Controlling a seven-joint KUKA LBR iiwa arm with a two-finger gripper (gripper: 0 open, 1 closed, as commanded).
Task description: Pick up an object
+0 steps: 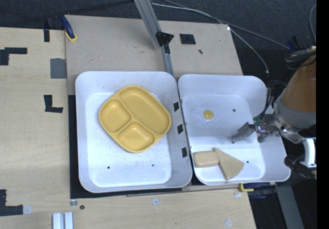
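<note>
In the right bin (241,86) lie a small round yellow piece (208,115), a beige block (205,159) and a tan wedge (230,163) that touches the block's right end. My gripper (250,135) hangs over the right side of this bin, above and to the right of the wedge. It is open, with nothing between its fingers; one grey finger (240,134) points left toward the bin's middle. The left bin (90,171) holds a yellow divided plate (134,118).
The arm's grey and orange body (300,94) stands over the right bin's right rim. A slanted metal bar (146,9) runs down to the gap between the bins. Cables cross the dark floor behind the bench.
</note>
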